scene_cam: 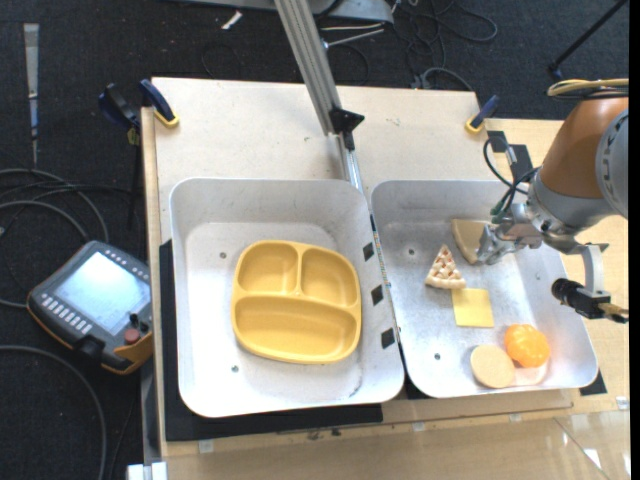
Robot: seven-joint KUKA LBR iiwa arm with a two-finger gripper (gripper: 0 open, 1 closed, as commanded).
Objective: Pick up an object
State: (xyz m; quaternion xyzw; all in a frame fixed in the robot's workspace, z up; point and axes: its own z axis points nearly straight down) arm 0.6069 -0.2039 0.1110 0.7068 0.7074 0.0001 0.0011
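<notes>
From my screen, the arm (585, 158) comes in at the right edge of the frame, its orange band above the grey wrist. The tool (490, 246) sits low over the upper part of the right bin (420, 203), right at a tan wedge-shaped piece (464, 238). It looks to be touching or just beside that piece, but I cannot tell from this angle whether the piece is between the fingers, nor whether the tool is apart or together.

Just left of and below the tool lies a waffle-patterned wedge (444, 268), close to the tan piece. Below that is a flat yellow square (473, 307). Near the lower right corner of the same bin are a round beige disc (492, 366) and an orange fruit-like ball (526, 345), the two touching or nearly so. A black cable and fittings hang off the wrist on the right side.

The left bin (195, 268) carries a yellow divided tray (297, 301) with three compartments, well apart from the tool. A slanted metal rail (310, 53) runs from the top of the frame down to the gap between the bins. A teach pendant (95, 303) lies on the floor at the left of the bench (250, 128).
</notes>
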